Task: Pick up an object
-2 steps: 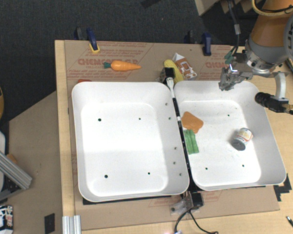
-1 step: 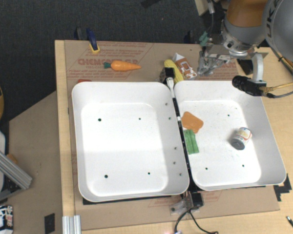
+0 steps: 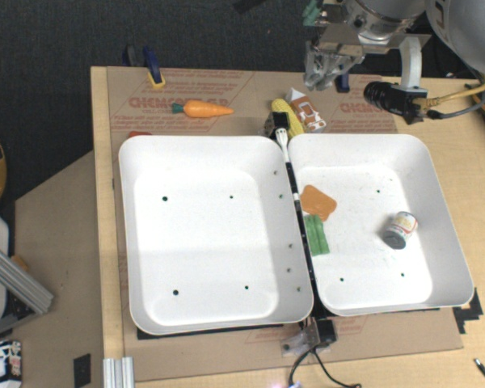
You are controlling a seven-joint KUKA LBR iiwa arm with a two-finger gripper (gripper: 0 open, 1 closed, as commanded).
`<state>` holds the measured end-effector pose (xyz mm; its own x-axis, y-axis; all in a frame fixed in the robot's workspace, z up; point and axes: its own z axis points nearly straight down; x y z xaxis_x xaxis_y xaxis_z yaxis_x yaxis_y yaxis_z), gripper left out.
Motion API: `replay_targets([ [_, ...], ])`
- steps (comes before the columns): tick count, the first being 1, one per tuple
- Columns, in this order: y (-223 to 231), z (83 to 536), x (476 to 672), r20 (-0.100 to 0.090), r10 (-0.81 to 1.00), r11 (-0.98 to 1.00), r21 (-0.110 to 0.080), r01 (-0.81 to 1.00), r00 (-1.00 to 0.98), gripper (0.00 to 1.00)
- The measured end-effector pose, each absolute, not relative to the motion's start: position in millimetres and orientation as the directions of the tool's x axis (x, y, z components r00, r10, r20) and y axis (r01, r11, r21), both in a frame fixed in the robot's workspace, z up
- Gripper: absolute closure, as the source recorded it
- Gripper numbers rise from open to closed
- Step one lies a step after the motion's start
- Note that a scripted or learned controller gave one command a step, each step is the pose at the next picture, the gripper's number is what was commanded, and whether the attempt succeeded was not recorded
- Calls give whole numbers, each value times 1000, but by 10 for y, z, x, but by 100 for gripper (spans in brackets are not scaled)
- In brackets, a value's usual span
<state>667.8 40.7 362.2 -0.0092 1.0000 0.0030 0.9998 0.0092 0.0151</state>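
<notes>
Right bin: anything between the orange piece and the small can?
Camera view shows bare white bin floor between the orange piece and the small can in the right bin. The green piece lies below the orange one, off that line.

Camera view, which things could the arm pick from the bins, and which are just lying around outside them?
For the job: orange piece, green strip, small can, all in the right bin; gripper.

Lying about: toy carrot, yellow item, blue clamp, left bin.

A tan bench [image 3: 469, 176] under even overhead light carries a brown cardboard sheet [image 3: 226, 87], dark speckled carpet floor [image 3: 105, 14] lies beyond its far edge, and an aluminium rail [image 3: 16, 277] stands off its left edge.
</notes>
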Motion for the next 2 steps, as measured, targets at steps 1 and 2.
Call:
replay_targets([
  [1,1533,2495,6630,3,1000,10,-13,1000,-10,100],
  [2,2229,2911,6657,5,1000,8,4,1000,-8,100],
])
